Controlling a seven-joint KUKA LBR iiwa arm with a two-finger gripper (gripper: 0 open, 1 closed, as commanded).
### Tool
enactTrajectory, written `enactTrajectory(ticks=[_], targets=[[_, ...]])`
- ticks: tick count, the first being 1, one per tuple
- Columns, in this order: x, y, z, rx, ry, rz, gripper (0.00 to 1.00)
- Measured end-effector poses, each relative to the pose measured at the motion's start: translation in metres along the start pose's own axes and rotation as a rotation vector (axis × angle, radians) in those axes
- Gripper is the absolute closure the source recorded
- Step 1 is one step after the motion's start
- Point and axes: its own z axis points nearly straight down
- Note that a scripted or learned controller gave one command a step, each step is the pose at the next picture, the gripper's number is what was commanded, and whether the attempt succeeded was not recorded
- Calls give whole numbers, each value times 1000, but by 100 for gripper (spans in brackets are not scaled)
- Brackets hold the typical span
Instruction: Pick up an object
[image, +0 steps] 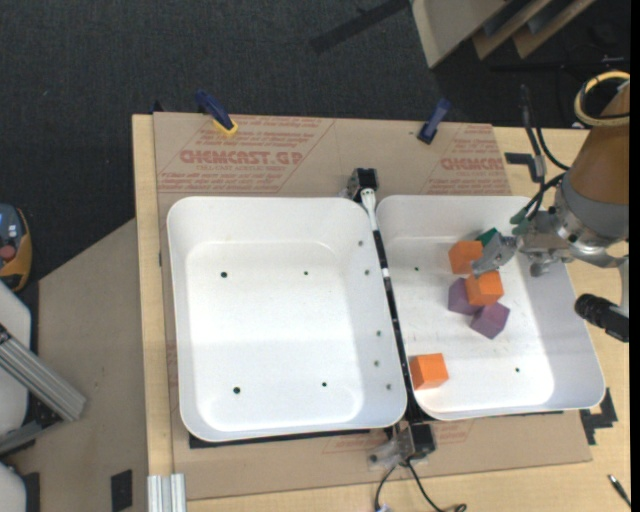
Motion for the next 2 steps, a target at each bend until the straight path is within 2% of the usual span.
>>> enactTrajectory(ticks=[1,2], targets=[[10,-2,116,6,2,1,0],[-29,38,109,-7,-4,1,0]])
